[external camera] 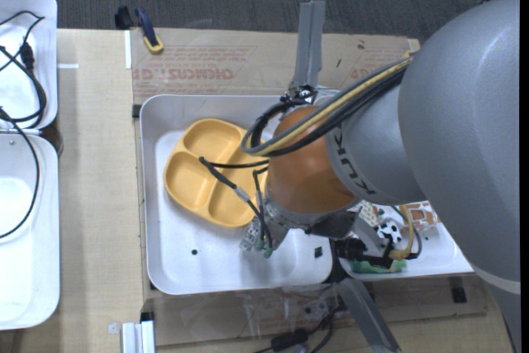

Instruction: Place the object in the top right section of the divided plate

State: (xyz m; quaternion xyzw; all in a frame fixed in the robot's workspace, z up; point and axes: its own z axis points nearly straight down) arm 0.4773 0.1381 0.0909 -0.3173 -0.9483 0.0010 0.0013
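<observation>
- Placement is what I judge to be the step in hand: the arm [397, 136] leans in over the white bin [153, 178], and its orange band [306, 169] covers the right edge of the yellow divided plate [202, 169].
- Gripper [258, 242] sits low, just below the plate's lower rim, over bare bin floor; from this angle I cannot tell its state, or whether anything is in it.
- Object for the plate: I cannot pick it out with certainty.
- Doing it well, I reckon, means moving up and right over the plate's far section, now hidden under the wrist, and releasing low so nothing bounces across a divider.
- Plate's visible sections look empty.
- Loose clutter [384, 240] lies at the bin's lower right.
</observation>
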